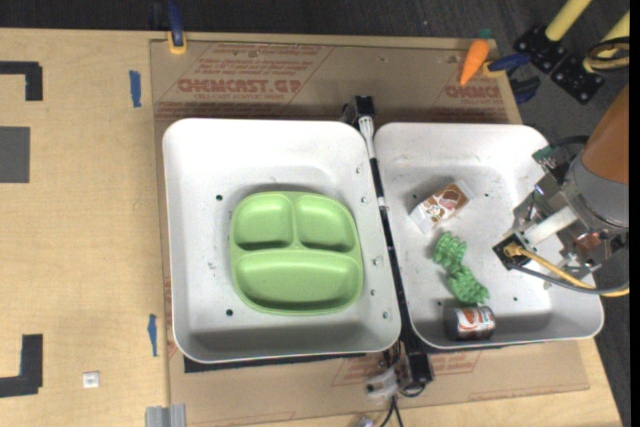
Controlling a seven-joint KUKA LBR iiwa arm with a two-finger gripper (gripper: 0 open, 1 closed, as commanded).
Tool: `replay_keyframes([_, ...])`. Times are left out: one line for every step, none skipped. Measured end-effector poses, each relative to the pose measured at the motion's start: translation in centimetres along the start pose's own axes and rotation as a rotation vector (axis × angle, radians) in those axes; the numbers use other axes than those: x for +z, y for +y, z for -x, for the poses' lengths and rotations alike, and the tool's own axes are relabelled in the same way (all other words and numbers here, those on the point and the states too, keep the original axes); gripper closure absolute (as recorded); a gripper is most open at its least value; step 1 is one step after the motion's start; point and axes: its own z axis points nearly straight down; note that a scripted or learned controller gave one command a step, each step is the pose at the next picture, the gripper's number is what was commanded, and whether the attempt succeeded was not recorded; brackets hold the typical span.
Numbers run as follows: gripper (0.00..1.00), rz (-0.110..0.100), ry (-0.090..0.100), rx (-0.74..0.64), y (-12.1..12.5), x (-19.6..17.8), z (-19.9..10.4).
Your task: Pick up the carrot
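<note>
I have the grey arm (605,170) over the right shallow white bin (500,150), its hand (520,250) low by the far right wall; I can't tell how far open it is, and I see nothing held. The small orange carrot (473,61) lies outside, on the table behind that bin's back rim, so I'd lift clear and cross the rim. The left white bin (200,165) holds a green divided tray (295,250); a snack packet (440,203), green toy (458,270) and small can (473,319) sit below the hand

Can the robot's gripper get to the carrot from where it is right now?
Probably not easily. The carrot lies outside the bins, on the board behind the right bin, while the gripper sits low inside that bin. It would likely need to lift over the rim first.
</note>
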Motion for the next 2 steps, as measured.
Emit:
replay_keyframes([0.00,-0.003,-0.002,0.175,4.4,6.7,2.1])
replay_keyframes([0.00,0.001,0.002,-0.162,3.7,11.5,1.7])
